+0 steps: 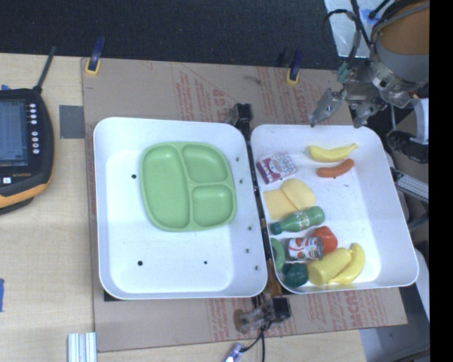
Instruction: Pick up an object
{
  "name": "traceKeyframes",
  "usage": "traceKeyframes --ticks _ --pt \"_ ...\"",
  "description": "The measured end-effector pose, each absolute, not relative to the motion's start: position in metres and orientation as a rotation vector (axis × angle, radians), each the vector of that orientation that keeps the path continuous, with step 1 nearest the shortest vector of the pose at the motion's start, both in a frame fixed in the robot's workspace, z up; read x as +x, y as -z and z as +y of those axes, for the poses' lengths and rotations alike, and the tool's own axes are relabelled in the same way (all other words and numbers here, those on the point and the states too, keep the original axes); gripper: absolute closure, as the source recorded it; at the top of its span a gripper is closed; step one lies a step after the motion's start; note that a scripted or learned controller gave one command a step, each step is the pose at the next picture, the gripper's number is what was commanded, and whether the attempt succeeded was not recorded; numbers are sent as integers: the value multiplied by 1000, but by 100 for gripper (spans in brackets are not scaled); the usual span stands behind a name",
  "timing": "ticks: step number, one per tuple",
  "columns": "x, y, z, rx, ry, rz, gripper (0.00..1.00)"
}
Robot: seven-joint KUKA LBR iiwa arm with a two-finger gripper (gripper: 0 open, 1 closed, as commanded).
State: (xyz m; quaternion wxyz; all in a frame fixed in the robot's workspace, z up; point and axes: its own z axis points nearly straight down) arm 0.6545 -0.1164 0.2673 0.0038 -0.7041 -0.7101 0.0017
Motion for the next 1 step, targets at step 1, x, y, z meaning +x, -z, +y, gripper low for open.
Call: traceKeyframes --ticks 1 --pt "644 -118 -162 -2211 -10 -2223 0"
